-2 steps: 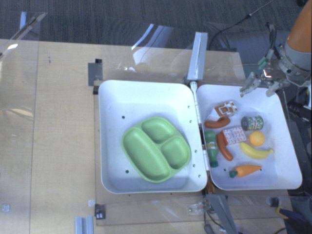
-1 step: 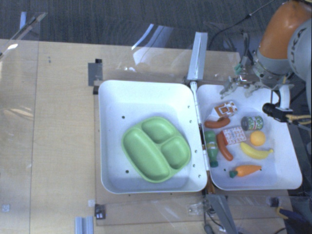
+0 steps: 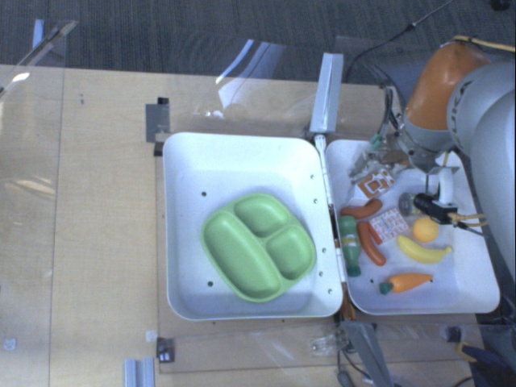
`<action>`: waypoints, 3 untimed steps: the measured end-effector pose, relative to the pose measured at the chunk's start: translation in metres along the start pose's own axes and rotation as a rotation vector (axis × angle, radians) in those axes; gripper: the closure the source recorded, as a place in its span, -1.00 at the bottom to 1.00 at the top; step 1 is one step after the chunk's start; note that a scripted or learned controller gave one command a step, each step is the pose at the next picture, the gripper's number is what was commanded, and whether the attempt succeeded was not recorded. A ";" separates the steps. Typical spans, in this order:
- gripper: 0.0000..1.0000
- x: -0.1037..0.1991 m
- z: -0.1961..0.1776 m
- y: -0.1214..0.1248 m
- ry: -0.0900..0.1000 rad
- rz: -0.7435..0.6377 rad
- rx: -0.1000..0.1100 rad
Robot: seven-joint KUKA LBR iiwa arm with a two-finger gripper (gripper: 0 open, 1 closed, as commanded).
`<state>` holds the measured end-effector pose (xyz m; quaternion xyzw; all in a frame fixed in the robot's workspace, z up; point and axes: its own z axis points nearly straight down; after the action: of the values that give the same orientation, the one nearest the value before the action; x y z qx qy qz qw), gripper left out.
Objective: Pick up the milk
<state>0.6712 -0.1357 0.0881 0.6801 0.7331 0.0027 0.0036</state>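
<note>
- Nearest the camera, a toy carrot (image 3: 407,281) lies in front of the milk
- The milk (image 3: 389,226), which I take to be the small red-and-white carton, lies flat in the right bin (image 3: 476,285), crowded by a red sausage (image 3: 372,243) just left of it, so coming from above looks the likeliest way in
- Beyond the milk hangs my gripper (image 3: 385,158), well short of it; whether it is spread or closed I cannot tell

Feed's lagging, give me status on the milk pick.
Gripper low over right bin, far end. Milk, likely the red-white carton, lies mid-bin, apart from gripper. Sausage and banana crowd it.
</note>
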 end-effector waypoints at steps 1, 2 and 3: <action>1.00 0.001 -0.013 0.003 -0.001 -0.004 -0.007; 1.00 0.023 -0.108 0.002 0.000 0.196 0.001; -1.00 0.023 -0.108 0.002 0.000 0.196 0.001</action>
<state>0.6706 -0.1122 0.1960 0.7484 0.6632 0.0027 0.0030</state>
